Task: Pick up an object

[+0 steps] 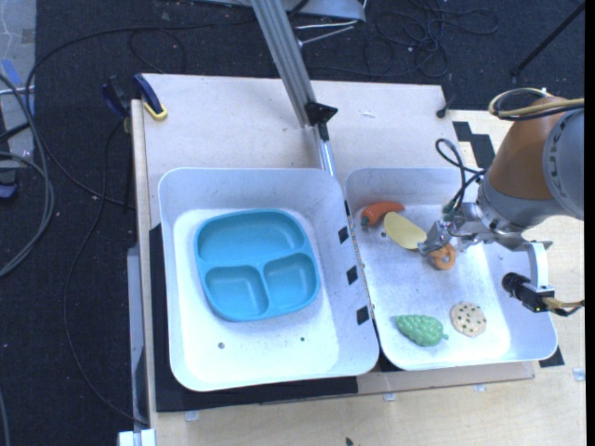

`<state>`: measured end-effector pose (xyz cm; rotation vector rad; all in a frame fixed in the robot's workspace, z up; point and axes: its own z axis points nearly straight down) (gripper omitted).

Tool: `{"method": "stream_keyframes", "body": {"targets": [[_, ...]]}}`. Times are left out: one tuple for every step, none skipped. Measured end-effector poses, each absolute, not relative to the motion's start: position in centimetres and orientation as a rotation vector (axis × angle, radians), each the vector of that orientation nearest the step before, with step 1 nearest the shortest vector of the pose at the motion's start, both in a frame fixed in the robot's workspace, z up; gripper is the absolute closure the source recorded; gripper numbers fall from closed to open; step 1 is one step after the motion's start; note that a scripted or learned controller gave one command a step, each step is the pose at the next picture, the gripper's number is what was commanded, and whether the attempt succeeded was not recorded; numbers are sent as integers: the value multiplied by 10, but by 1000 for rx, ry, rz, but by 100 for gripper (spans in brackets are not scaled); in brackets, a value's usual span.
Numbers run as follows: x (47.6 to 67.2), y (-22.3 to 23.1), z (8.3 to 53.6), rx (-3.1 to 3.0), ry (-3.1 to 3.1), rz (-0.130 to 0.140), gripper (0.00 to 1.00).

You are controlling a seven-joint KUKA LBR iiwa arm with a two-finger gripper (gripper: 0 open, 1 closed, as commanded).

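In the right bin (521, 342) lie several small items. An orange-red piece (379, 212) rests at the far left, with a yellow piece (403, 230) just beside it. A small orange piece (442, 257) sits mid-bin. A green lumpy piece (420, 330) and a round speckled cookie (468, 320) lie near the front. My gripper (446, 238) reaches in from the right and hangs low directly over the small orange piece, touching or nearly touching it, close to the yellow piece's right end. The gripper's tip is partly hidden by its own body.
A blue three-compartment tray (256, 263) lies in the left bin (186, 342). A slanted metal pole (288, 54) runs from the top of the view down to the bins' shared far edge. The grey and orange arm (530, 170) overhangs the right bin's right side.
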<state>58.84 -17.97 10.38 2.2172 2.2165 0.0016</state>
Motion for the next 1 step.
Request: {"method": "stream_keyframes", "body": {"targets": [[592, -190, 155, 2218, 2216, 4, 100]]}}
